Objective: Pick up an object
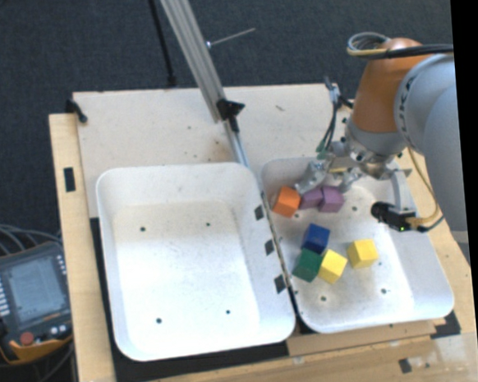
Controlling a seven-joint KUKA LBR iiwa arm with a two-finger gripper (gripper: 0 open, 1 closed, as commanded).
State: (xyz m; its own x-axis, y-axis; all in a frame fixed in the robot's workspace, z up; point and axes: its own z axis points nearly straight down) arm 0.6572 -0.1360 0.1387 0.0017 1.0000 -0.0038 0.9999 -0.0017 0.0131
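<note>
Several small blocks lie in the right bin [412, 296]: an orange block [287, 200], two purple blocks [322, 198] side by side, a blue block [315, 238], a green block [307, 265] and two yellow blocks [362, 253]. My gripper [330, 176] hangs low over the far part of this bin, right above the purple blocks and just right of the orange one. Its fingers reach down to the purple blocks, and I cannot make out whether they close on one.
The left bin [111, 237] sits beside the right one on the wooden bench. A slanted metal pole [200, 57] rises behind the bins. A teach pendant [29, 293] lies off the bench at the left.
</note>
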